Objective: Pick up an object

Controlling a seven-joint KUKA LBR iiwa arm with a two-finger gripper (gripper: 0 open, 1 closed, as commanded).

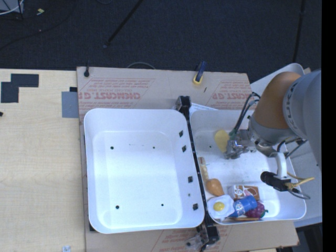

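Yellow lemon-like toy (221,138) lies just left of the gripper (233,150), in the right bin (294,206). Grip state: cannot tell. Best to centre over it, descend straight, then clamp.

You have open floor across the left bin (136,167). In the right bin (294,206), the near edge is crowded: fried-egg toy (219,207), blue packet (244,205), orange lump (213,186). A yellow ball (221,138) and the gripper (232,150) occupy its far-left part.
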